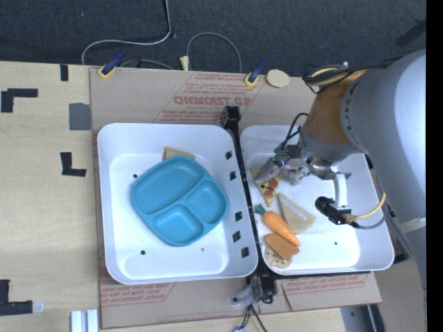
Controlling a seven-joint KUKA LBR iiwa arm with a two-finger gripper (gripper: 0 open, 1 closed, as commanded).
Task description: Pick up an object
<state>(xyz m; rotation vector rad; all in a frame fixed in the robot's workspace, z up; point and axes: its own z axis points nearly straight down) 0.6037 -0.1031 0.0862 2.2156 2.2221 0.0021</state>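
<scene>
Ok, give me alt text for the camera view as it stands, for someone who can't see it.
The grey arm reaches from the right into the right bin, its gripper low over toy food: a pizza slice, a carrot and a sandwich wedge. The left bin holds a blue divided plate.

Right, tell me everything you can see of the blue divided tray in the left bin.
The blue divided tray is a light blue, matte, plastic-looking dish with rounded corners and three compartments: one long one and two smaller ones. It lies flat, right side up, turned at a slant near the middle of the left bin, resting on its floor. Its compartments hold nothing. Its upper edge overlaps a tan flat piece poking out from beneath.
</scene>
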